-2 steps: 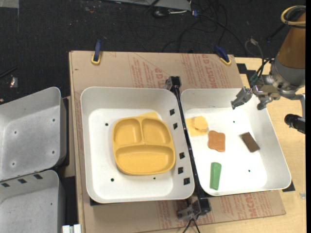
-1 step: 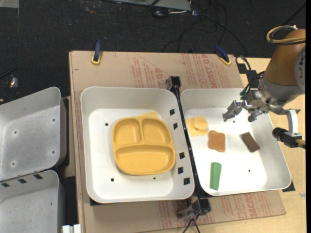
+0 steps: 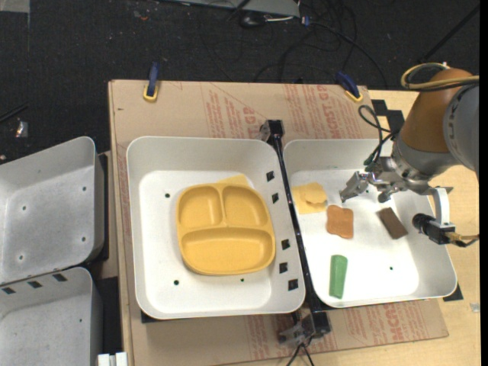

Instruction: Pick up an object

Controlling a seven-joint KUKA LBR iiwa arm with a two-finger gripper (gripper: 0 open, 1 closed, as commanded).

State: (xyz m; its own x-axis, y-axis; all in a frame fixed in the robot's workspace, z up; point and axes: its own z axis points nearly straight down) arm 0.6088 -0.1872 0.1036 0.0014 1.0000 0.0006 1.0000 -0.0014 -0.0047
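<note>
The right bin (image 3: 435, 280) holds a pale yellow piece (image 3: 309, 198) by its left wall. An orange-brown piece (image 3: 340, 222) lies just below it. A dark brown block (image 3: 392, 222) sits further right, and a green block (image 3: 338, 275) lies near the front. My gripper (image 3: 366, 193) hovers over the bin's upper middle, between the pale yellow piece and the brown block. It is open, its fingers spread with nothing between them. The orange-brown piece lies just below and left of the fingertips.
The left bin (image 3: 145, 204) carries a yellow divided plate (image 3: 226, 229). A black divider with clips (image 3: 286, 219) runs between the bins. The arm's grey and orange wrist (image 3: 431, 128) overhangs the right bin's far right corner. White trays (image 3: 46, 204) lie at the far left.
</note>
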